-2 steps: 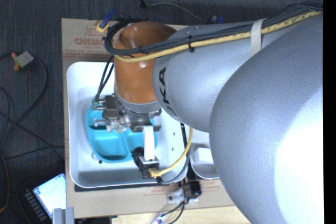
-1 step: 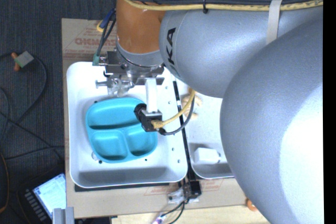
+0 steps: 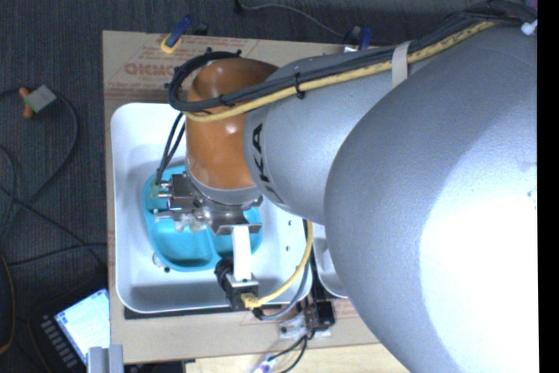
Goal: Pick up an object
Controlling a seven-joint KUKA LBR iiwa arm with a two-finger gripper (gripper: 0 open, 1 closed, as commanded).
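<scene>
Jaws over one blue object (image 3: 179,236)

Arm (image 3: 419,188): large smooth grey casing. Orange band (image 3: 218,131) above the wrist. Yellow and black cables (image 3: 349,70) run along the casing, fastened by a white strap. Metal wrist flange (image 3: 205,205) carries a white bracket.

I see my arm (image 3: 367,153) covering most of the left bin (image 3: 127,188); only its far-left corner lies open.
</scene>
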